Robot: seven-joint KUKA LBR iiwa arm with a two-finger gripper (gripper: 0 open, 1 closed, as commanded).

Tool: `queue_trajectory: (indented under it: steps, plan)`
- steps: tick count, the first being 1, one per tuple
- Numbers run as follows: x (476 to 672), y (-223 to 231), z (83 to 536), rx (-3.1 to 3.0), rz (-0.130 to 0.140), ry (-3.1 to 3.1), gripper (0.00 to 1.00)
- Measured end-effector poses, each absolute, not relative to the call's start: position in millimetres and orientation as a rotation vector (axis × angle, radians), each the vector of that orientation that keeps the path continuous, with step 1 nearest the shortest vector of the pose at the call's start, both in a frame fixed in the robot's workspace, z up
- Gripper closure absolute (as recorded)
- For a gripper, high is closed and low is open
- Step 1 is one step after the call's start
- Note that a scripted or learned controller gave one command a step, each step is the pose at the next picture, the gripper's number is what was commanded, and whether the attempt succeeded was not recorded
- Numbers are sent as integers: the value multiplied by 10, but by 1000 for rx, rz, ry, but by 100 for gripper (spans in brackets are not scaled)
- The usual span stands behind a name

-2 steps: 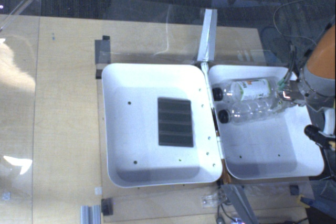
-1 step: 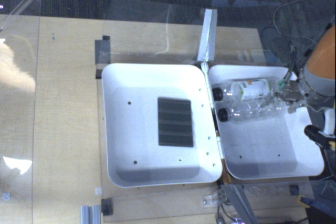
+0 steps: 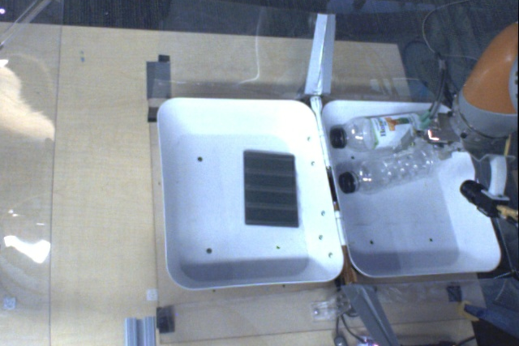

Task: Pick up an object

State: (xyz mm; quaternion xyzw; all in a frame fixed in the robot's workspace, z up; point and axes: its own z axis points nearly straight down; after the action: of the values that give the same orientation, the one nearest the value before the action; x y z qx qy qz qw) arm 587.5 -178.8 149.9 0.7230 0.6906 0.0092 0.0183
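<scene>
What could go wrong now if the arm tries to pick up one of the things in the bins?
The two clear bottles lie side by side in the right bin, close together, so closing on one may push the other, and round bottles may roll. The dark ribbed slab lies flat in the left bin, so fingers may find little edge to grip.

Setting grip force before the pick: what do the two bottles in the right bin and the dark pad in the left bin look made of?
Both bottles look like thin clear plastic, glossy: the white bin floor shows through them, and both have black caps. The dark pad looks matte, ribbed, maybe rubber or foam; the view leaves that open.
</scene>
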Motion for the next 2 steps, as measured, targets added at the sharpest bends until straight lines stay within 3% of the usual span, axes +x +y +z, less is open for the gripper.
queue_trajectory:
  steps: [1, 2]
  plan:
    - [6097, -1799, 1354, 2123, 41, 2240, 0]
    - [6126, -1781, 1338, 2025, 40, 2321, 0]
